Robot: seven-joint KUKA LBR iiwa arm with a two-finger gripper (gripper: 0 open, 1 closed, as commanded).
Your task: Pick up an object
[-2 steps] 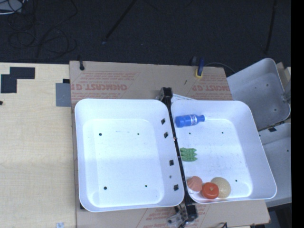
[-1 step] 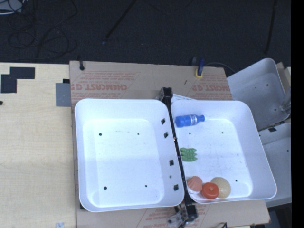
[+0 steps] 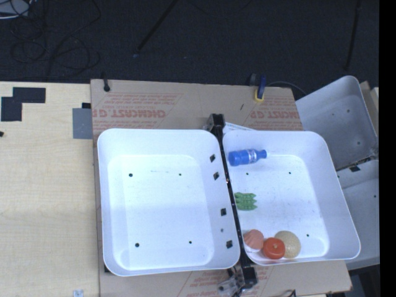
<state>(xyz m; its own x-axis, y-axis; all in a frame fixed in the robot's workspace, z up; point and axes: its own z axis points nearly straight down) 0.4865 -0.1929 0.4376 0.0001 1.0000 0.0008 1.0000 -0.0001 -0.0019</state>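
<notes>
Red and round, a small ball [image 3: 273, 248] sits in the near corner of the right bin [image 3: 339, 190], touching a pinkish round piece [image 3: 253, 239] on its left and a tan round piece [image 3: 289, 243] on its right. Farther back in that bin, close to the wall shared with the other bin, lies a small green item [image 3: 245, 201], apart from the three. Farther still, a blue bottle [image 3: 247, 157] lies on its side near the far wall, its pale cap pointing right.

Whether the pincer is open or closed I cannot tell.

Beside these, the left bin [image 3: 103, 197] touches the right one along a seam marked by small black clips [image 3: 223, 212]. Both bins rest on a printed cardboard sheet [image 3: 154, 107] laid over the pale wooden counter [image 3: 43, 197]. A grey metal panel [image 3: 337, 113] leans at the far right.
</notes>
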